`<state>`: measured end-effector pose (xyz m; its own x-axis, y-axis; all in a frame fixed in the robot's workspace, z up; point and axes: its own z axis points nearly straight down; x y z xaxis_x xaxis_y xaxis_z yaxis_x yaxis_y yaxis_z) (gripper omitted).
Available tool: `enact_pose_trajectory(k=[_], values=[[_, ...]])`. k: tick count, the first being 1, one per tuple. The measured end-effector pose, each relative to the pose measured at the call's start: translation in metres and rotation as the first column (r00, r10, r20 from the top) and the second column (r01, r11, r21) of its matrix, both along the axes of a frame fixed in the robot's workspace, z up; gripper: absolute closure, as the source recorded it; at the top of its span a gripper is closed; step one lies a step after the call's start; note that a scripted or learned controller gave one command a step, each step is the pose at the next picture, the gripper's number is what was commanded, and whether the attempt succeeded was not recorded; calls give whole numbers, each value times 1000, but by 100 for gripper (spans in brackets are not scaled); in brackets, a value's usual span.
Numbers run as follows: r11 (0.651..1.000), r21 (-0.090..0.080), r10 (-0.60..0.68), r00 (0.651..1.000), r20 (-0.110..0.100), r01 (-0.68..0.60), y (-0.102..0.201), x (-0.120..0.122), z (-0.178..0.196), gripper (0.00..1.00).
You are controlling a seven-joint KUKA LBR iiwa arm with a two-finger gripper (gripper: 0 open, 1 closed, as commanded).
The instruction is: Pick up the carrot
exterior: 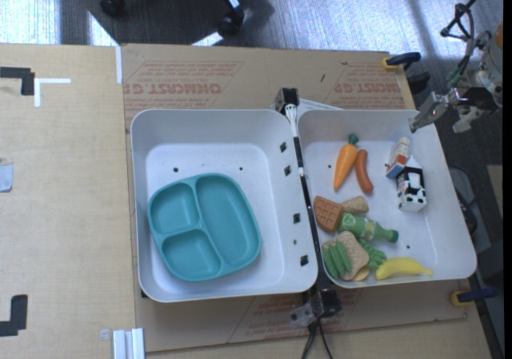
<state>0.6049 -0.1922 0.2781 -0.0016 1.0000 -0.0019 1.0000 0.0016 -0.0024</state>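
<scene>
The carrot (345,164) is orange with a green top and lies in the upper middle of the right bin (448,213), tip pointing down. A red-orange sausage (364,172) lies right beside it, touching or nearly touching. My gripper (428,113) hangs at the bin's far right corner, well to the right of the carrot and above its level in the view. It is small and partly lost against the dark floor.
The right bin also holds a small bottle (398,156), a black-and-white cow (412,190), a waffle (328,212), a green bottle (370,229), a sandwich with greens (346,257) and a banana (404,269). A teal divided plate (204,225) lies in the left bin (160,141).
</scene>
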Motion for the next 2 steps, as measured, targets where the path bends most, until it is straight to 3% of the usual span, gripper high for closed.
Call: enact_pose_trajectory(k=[1,2], values=[[991,1,136,991,0,-136,45,23,-96,0],[990,1,139,990,1,-139,84,43,-187,0]])
